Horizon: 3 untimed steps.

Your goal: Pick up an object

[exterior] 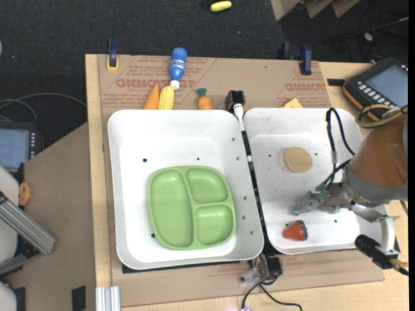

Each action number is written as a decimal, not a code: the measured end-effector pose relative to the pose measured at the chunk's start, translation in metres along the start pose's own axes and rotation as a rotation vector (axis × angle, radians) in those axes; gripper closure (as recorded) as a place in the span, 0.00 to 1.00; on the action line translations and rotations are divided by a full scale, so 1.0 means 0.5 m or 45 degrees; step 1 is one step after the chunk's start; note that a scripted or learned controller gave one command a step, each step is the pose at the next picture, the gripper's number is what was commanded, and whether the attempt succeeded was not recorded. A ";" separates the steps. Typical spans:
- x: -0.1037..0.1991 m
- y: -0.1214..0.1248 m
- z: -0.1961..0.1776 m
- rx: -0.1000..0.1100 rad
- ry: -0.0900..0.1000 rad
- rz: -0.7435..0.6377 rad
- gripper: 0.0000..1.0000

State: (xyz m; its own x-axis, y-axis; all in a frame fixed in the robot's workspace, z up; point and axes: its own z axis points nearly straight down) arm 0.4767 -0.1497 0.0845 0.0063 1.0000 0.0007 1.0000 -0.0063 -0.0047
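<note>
From my seat the main worry is a miss: the small red strawberry-shaped toy with a green top (295,230) lies close to the front wall of the right-hand shallow white bin (279,180), so a descent that lands a little off could catch that wall or nudge the toy away instead of closing on it. Its rounded, glossy body looks likely to squirt out of a pinch that is not centred. The flat round tan disc (298,159) further back in the same bin looks too thin to get under, so I judge it the poorer target.

The grey metal gripper (310,201) sits low in that bin, just above and to the right of the strawberry, apart from it. I cannot tell whether the jaws are open or closed; nothing shows between them.

The strawberry looks small, bright red, lying on its side with the leafy end toward the bin's middle.

The left white bin (130,173) holds a pale green divided plastic plate (191,206), well apart on the desk.
</note>
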 end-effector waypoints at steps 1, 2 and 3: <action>0.009 0.141 -0.002 -0.014 -0.004 -0.012 0.00; -0.021 0.363 -0.006 -0.023 -0.007 -0.014 0.00; 0.118 0.227 -0.001 0.004 0.005 -0.012 0.00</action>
State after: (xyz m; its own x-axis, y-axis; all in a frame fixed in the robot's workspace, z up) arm 0.5906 -0.0916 0.0843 -0.0031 1.0000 0.0044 1.0000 0.0031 -0.0078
